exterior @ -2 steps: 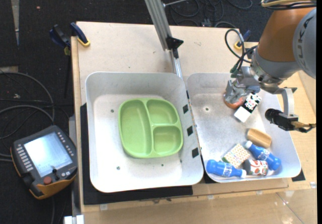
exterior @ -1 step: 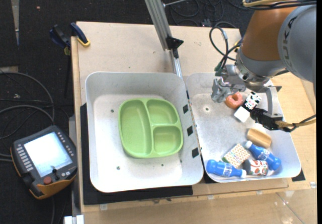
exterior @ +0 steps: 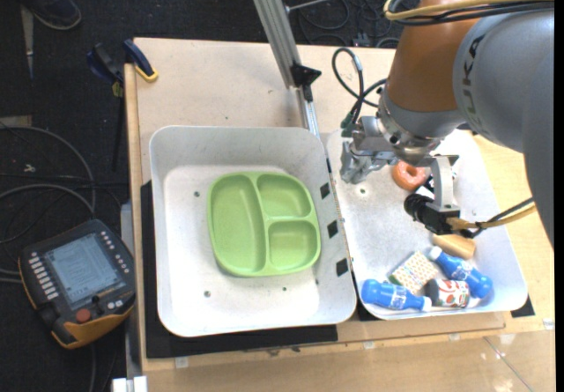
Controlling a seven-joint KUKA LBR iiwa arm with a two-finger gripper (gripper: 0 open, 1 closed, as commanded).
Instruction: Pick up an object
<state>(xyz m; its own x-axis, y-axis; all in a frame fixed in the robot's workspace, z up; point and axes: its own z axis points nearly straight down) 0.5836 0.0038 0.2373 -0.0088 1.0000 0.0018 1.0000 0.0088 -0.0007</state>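
Fingers (exterior: 354, 168), state unclear, hover near right bin's (exterior: 374, 216) left wall; toys (exterior: 429, 280) crowd its near corner.

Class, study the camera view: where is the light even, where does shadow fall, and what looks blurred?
Camera view: even light on the green tray; shadow under the arm falls on the right bin; the gripper looks slightly blurred; floor beyond is dark.

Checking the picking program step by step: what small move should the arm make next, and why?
Probably shift the gripper toward the near corner of the right white bin: it hangs over bare floor, while the blue plastic bottles and other small items lie clustered there.
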